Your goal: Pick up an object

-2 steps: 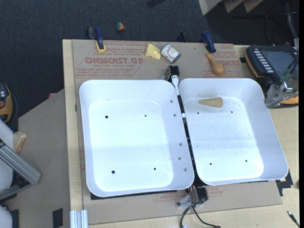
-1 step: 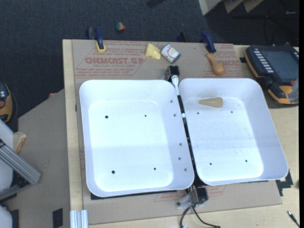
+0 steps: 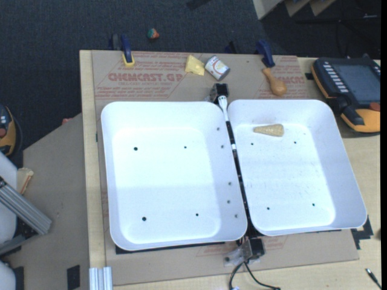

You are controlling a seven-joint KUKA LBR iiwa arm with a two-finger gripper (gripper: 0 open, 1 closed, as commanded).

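Sole candidate for pickup, a tan cone-shaped piece (image 3: 268, 130), lies flat near the far wall of the right bin (image 3: 338, 162), unobstructed from above; fingers' state cannot be told.

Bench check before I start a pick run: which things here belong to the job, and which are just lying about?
For the job:
- tan cone-shaped piece in the right bin
- left bin

Lying about, outside the bins:
- yellow wedge
- small white box
- wooden-handled tool
- handheld controller
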